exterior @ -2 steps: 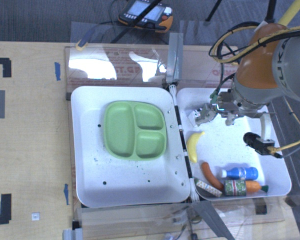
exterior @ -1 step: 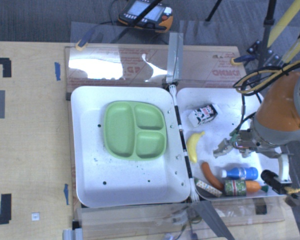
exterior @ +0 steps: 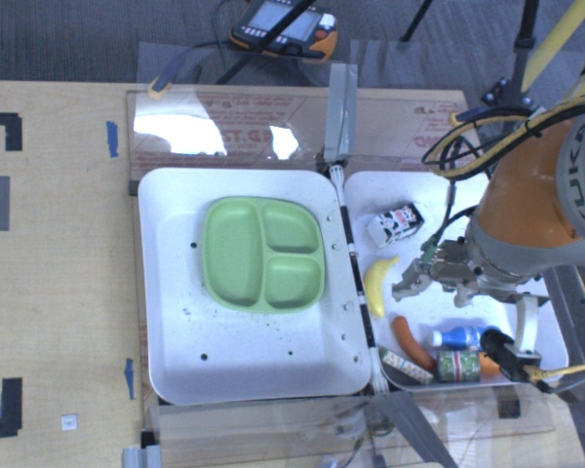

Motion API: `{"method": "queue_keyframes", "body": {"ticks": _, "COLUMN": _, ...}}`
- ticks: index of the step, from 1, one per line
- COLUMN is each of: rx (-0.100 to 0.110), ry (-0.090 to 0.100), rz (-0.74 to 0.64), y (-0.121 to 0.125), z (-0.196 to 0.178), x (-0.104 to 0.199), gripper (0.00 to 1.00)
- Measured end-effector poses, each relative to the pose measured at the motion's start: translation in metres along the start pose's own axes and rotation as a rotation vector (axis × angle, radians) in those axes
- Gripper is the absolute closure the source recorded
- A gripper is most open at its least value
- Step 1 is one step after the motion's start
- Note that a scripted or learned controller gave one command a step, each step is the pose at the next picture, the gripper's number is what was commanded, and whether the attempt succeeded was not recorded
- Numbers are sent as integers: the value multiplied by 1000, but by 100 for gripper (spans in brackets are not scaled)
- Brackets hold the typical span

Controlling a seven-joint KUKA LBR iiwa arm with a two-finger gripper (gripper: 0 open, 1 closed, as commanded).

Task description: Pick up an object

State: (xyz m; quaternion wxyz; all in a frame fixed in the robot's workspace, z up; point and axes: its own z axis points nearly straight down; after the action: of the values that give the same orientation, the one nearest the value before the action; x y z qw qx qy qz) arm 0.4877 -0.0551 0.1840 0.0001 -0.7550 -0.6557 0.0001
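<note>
Toys sit in the right bin (exterior: 556,344): a banana (exterior: 377,284), a hot dog (exterior: 410,342), a blue bottle (exterior: 460,336). End effector (exterior: 416,279) hangs just beside the banana, holding nothing; I cannot tell its finger gap. Left bin (exterior: 166,261) holds a green tray (exterior: 264,253).

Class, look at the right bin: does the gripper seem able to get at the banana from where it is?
Probably yes. The gripper hangs just right of the banana, which lies uncovered by the bin's left wall with bare floor between them. The sausage sits lower down, apart, so nothing seems in the way.
</note>
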Motion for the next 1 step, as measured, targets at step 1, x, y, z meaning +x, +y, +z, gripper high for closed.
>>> {"method": "queue_keyframes", "body": {"ticks": 1, "rx": 2, "ry": 1, "rz": 126, "y": -15, "z": -2, "x": 45, "gripper": 0}}
